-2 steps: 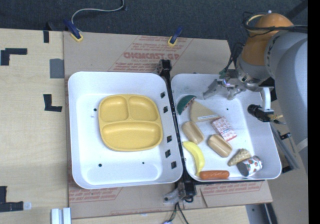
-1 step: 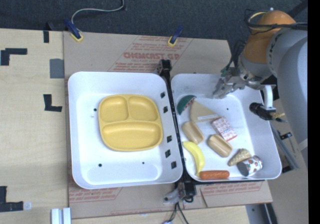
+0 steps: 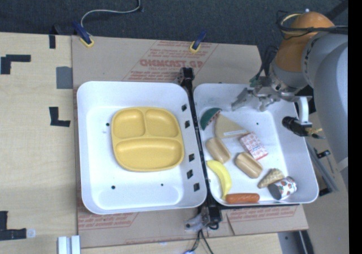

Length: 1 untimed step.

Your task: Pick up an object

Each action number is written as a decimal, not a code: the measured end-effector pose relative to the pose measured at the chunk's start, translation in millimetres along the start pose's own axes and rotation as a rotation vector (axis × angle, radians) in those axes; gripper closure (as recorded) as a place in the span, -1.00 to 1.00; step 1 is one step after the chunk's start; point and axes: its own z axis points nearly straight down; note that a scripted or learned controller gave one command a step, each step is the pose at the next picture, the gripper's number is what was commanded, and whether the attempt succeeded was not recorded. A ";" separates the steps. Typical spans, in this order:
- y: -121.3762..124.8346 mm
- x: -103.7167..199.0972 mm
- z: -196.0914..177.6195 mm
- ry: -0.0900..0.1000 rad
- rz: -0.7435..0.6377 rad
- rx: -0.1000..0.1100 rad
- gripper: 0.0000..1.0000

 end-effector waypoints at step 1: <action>0.3 0.2 -10.1 -0.001 -0.001 -0.001 1.00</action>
